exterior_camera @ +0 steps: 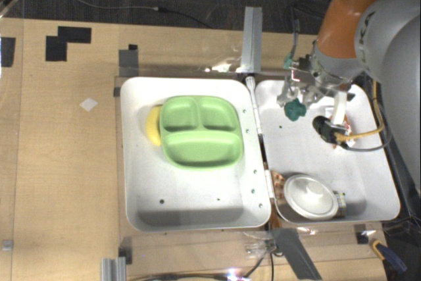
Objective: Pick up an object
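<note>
lying well below the gripper [294, 104]: a steel bowl [309, 195].

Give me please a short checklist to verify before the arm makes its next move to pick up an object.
1. Target in view: ok, a metal bowl lies in the right bin, near corner.
2. Gripper over that bin: ok, at its far side.
3. Gripper above the bowl: not ok, apart from it.
4. Object between fingers: cannot tell.
5. Other objects: ok, green divided plate over a yellow thing in the left bin.
</note>
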Robot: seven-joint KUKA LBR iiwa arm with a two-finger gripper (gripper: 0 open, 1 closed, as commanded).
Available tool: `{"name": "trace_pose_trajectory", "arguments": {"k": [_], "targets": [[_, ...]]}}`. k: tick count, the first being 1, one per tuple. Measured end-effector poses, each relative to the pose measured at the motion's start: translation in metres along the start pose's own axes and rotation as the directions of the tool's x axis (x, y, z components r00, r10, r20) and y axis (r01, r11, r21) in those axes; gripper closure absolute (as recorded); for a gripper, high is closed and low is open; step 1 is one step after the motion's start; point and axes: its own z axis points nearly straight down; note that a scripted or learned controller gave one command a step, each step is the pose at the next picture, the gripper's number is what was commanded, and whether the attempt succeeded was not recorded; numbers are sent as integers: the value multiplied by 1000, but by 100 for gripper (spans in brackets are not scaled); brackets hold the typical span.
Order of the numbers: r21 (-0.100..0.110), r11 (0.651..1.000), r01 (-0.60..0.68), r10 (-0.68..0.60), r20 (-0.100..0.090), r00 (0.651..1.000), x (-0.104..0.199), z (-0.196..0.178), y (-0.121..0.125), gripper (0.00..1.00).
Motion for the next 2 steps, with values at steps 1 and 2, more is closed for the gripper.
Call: {"name": "trace_pose_trajectory", "arguments": {"k": [1, 2], "targets": [[1, 961, -277, 277, 2, 961, -37, -41, 5, 100], [3, 983, -185, 185, 2, 983, 6, -6, -52, 100]]}}
